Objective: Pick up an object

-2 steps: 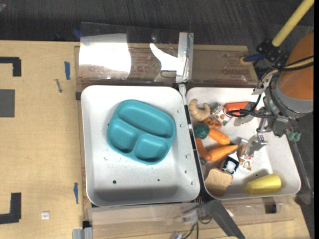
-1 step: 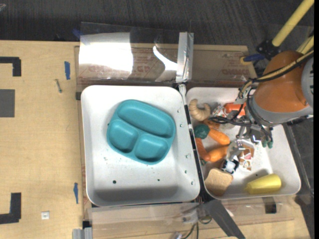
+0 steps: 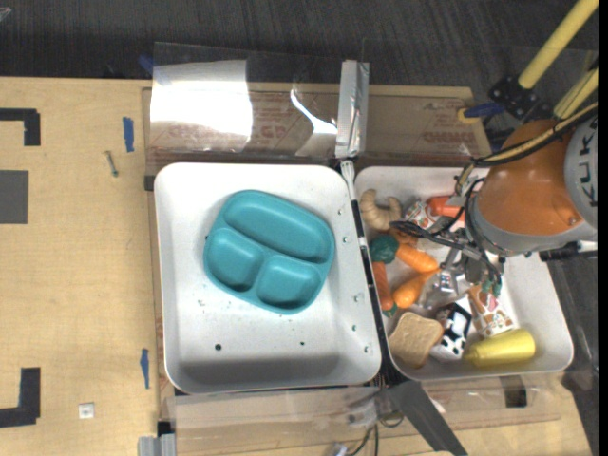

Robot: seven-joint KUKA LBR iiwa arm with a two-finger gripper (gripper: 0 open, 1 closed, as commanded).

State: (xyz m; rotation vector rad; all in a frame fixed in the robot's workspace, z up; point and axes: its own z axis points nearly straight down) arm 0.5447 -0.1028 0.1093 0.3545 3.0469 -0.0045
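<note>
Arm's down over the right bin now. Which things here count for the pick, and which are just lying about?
For the pick:
- hand, low in the right bin
- carrot
- bread slice
- yellow bottle
- ginger root
- black-and-white toy

Lying about:
- teal divided plate, alone in the left bin
- clear plastic sheet behind the bins

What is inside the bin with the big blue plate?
The left bin holds just the teal divided plate, lying with its three hollows facing up. A few dark specks dot the bin floor. Anything under the plate is covered, so I cannot tell.
</note>
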